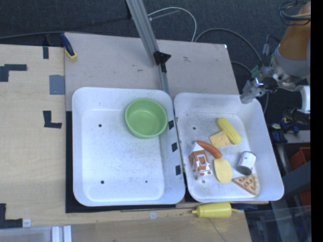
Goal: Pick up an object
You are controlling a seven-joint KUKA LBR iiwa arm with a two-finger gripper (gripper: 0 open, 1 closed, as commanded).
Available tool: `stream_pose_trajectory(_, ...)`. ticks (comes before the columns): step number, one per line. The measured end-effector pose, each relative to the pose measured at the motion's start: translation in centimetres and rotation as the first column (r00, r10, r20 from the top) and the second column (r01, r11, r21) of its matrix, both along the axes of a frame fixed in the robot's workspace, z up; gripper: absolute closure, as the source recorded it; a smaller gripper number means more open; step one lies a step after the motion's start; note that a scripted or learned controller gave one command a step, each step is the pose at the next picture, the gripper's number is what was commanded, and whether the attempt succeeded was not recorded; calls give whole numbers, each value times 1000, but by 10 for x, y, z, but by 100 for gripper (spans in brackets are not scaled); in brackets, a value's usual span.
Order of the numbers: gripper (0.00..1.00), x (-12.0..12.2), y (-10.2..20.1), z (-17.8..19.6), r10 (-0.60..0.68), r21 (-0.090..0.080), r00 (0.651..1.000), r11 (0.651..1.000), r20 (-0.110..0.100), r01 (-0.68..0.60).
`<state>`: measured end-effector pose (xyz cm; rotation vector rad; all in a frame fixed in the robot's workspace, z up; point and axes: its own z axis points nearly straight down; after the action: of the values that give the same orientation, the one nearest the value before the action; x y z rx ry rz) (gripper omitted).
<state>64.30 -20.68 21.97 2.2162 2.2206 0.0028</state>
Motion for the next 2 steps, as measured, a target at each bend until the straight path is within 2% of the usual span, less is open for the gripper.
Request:
stream_pose_trajectory(1, 100, 1, 1, 50, 1, 0, 1000, 1000, 1, -1)
stream_pose_trajectory(2, 100, -15, 56, 54, 4, 3, 1000, 1000, -5, -4)
